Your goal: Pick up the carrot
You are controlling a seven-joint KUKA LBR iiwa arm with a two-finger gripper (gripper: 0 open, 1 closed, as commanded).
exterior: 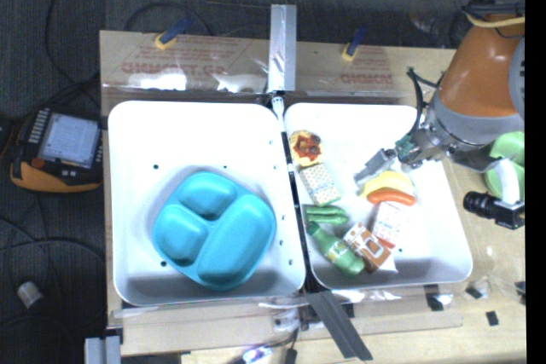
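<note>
Lying just below gripper (pixel 381 164): carrot (pixel 392 197), right bin.

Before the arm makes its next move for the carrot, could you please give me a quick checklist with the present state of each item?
1. Carrot in view in the right bin: ok.
2. Carrot's top uncovered: ok.
3. Room around it: not ok, a yellow piece touches it.
4. Gripper near the carrot: ok, just up and left of it.
5. Carrot between the fingers: not ok.
6. Finger opening: cannot tell.
</note>
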